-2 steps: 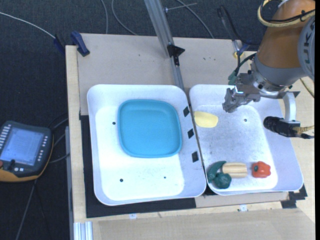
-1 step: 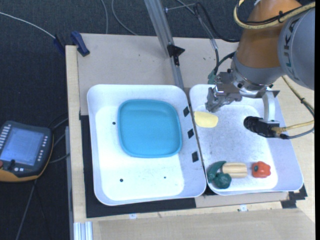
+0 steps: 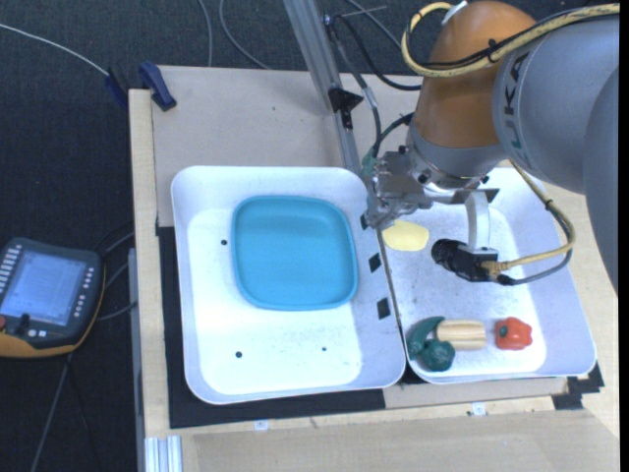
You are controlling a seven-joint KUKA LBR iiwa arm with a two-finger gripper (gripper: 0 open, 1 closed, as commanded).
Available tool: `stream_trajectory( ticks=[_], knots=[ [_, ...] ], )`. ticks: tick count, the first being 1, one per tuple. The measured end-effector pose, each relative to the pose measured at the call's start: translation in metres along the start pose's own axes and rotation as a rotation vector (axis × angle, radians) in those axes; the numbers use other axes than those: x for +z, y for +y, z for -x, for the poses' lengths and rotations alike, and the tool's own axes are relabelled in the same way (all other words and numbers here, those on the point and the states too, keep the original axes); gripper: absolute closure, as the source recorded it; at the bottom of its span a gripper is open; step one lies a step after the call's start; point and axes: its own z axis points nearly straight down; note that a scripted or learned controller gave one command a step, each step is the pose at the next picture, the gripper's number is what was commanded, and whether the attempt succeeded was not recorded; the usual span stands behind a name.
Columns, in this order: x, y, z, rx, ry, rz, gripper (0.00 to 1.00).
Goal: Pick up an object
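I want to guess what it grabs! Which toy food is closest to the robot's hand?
The pale yellow piece, right below the gripper. The green, tan and red ones lie farther off.

Smooth white plastic on both bins, the left bin (image 3: 197,293) and the right bin (image 3: 550,264), each with a soft sheen and a few dark specks. The blue tray (image 3: 295,252) looks matt, even plastic. On the arm (image 3: 570,87), grey shell with a satin finish, and the orange band (image 3: 472,77) gleams glossy, catching light at the top. Yellow object (image 3: 405,236) looks waxy smooth; red piece (image 3: 512,333) shines like plastic. The table (image 3: 246,116) shows pale, dull wood. Metal post (image 3: 314,57), brushed. Floor (image 3: 59,116), rough dark carpet.
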Motion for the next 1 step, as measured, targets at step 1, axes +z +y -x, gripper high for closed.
stream_trajectory(
  ticks=[1],
  knots=[
    [-0.0080,-0.0012,-0.0523,0.000,0.001,0.001,1.00]
  ],
)
